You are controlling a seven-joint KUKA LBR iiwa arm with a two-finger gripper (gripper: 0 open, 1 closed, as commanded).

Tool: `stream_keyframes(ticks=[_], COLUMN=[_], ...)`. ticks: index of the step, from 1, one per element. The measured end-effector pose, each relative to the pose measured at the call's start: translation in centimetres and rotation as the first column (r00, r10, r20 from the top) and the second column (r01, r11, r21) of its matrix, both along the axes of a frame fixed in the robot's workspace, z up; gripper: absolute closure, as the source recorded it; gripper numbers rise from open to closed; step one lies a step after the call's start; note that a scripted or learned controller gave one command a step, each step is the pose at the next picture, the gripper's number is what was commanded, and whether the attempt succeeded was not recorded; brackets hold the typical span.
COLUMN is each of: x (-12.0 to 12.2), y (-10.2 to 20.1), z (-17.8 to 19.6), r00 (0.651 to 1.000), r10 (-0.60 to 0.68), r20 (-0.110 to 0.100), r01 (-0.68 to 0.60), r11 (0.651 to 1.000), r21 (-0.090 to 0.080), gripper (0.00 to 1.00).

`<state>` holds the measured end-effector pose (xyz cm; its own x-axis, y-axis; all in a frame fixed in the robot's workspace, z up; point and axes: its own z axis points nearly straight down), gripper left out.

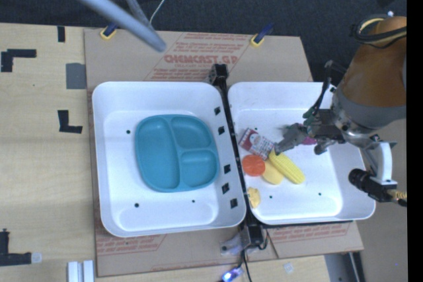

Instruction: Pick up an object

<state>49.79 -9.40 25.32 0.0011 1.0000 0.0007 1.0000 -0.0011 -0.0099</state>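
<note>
I see the left bin (pixel 109 142) holding a blue plate (pixel 177 151). In the right bin (pixel 330 205), the gripper (pixel 289 140) hovers just right of the yellow corn (pixel 287 168); its closure I cannot tell. Approach step; next, descend and close.

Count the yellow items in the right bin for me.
3: a corn cob near the middle, a rounder yellow piece touching its left side, and a small one at the bin's front-left corner. The hand may hide more.
</note>
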Motion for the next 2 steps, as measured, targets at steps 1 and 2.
stream_keyframes(ticks=[1, 2], x=[0.2, 0.6], y=[0.0, 1.0], z=[0.4, -5.0], r00=[1.0, 1.0], r10=[0.002, 0.003], r20=[0.009, 0.003], r01=[-0.002, -0.003], r11=[1.0, 1.0], r21=[-0.001, 0.0], gripper=[0.0, 0.0])
